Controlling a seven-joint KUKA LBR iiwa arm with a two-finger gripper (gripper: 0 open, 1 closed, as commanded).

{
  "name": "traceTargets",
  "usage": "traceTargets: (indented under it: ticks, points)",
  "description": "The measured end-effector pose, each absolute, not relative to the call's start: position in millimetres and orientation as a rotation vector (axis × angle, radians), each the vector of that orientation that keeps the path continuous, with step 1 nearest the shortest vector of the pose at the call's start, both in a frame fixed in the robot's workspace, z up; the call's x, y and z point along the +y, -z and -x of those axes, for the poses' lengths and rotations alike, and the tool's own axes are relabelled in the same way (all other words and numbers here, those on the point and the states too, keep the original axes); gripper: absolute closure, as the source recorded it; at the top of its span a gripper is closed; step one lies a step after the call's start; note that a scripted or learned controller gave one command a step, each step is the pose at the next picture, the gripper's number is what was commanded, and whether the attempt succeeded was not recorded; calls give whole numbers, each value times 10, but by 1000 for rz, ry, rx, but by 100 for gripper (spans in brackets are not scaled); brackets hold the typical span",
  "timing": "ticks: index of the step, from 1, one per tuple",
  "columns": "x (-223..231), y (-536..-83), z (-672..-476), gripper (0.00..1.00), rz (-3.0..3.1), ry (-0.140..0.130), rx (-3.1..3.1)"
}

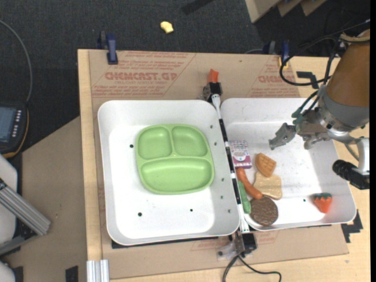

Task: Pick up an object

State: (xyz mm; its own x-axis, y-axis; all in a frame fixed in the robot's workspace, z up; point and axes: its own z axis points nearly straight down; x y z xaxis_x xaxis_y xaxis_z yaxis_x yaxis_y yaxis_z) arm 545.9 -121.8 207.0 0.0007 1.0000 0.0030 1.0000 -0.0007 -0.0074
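Hand (286,136) hovers open, empty, upper part of right bin (341,213). Nearest pick: orange toy wedge (265,164), light, rigid, likely slick; pinch across its narrow sides.

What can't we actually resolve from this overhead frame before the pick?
- Gripper, camera view: fingers small and blurred, open or shut unclear.
- Arm: cut off by the right edge.
- Pink-and-white packet: print too small to read.
- Carrot and green item: pressed against the right bin's left wall, partly hidden by the divider.
- Dark round item: too small to identify.
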Motion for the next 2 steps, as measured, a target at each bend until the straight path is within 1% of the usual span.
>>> traceTargets:
  ticks: [1, 2]
  points:
    - [-1007, -805, -5530, 0, 2221, 5, -2219]
    - [-1042, -993, -5563, 100, 2232, 12, -2230]
